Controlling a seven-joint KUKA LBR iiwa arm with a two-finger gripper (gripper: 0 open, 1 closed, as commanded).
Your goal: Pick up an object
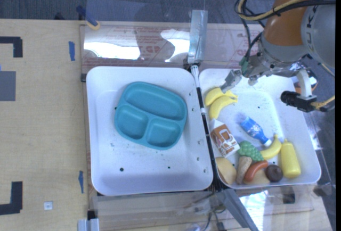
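Labels on carton (224,139) and bottle (252,128) unreadable; end effector (232,80) state unclear.

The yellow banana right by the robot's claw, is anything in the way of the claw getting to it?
Nothing visible blocks it. The gripper hangs just above the banana at the far left of the right bin, with only bare air between them. The bin's dividing wall is close on the left, and the other toys lie nearer the camera.
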